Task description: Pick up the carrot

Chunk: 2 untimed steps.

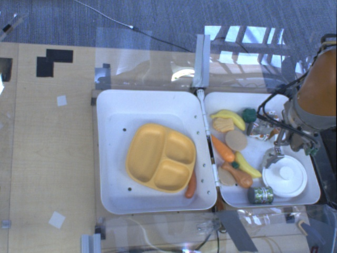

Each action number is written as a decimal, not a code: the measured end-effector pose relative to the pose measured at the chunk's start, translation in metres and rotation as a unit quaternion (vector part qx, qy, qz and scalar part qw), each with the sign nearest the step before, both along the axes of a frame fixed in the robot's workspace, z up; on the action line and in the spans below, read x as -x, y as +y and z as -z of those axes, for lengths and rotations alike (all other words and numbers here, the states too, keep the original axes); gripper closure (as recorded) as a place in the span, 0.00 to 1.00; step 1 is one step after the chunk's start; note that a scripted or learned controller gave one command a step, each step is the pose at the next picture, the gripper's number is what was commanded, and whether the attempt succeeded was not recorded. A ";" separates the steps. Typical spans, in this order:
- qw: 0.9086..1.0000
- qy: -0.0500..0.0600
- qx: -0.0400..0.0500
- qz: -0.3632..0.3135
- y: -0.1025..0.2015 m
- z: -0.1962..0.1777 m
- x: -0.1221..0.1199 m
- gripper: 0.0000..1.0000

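We see the gripper hanging low over the right bin, just above the rim of a white round bowl that sits in that bin's near right corner; from this slanted view we cannot tell how the tool's tips stand, and nothing shows clamped in it. The arm, grey with its orange band, reaches in from the right edge over the bin's far right part. The carrot lies well to the left of the gripper, close to the bin's left wall, slanting with its green end toward the near side. Around it we find a yellow banana at the far side, a tan round piece just beside the carrot, and a small green can near the front wall. The left bin bears a yellow divided plate, with a red-brown sausage lying beside the plate's near right edge.
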State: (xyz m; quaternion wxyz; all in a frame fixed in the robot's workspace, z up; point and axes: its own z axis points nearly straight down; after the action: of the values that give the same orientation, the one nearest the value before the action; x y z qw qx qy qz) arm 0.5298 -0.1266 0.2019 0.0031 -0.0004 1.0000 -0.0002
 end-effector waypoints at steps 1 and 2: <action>1.000 0.002 -0.002 0.025 0.048 0.074 0.016 0.00; 0.986 -0.007 0.000 0.169 0.039 0.107 -0.003 0.00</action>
State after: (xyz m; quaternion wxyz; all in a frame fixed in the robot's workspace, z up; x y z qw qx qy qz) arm 0.5333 -0.0875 0.0954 0.0099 0.1689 0.9856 -0.0004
